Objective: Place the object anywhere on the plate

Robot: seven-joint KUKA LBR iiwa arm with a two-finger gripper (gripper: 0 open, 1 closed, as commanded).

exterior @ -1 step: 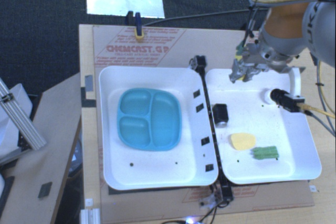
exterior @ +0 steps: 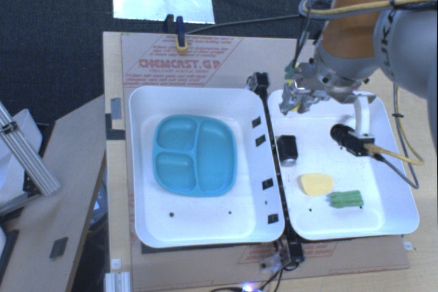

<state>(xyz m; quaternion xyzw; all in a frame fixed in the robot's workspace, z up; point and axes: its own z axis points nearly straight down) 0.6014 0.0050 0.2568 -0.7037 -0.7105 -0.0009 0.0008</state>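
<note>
Green object (exterior: 345, 199) lies apart from end effector (exterior: 298, 98).

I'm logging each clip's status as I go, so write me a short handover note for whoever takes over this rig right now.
Gripper: hanging over the far left corner of the right bin; nothing visible between its fingers, and I cannot tell if they are open or shut.
Things: the blue plate lies in the left bin with nothing on it. In the right bin are a small black block, a yellow piece and a green piece beside it.
Done: nothing placed yet.
Left: grasp an object from the right bin, carry it across, set it on the plate.
</note>
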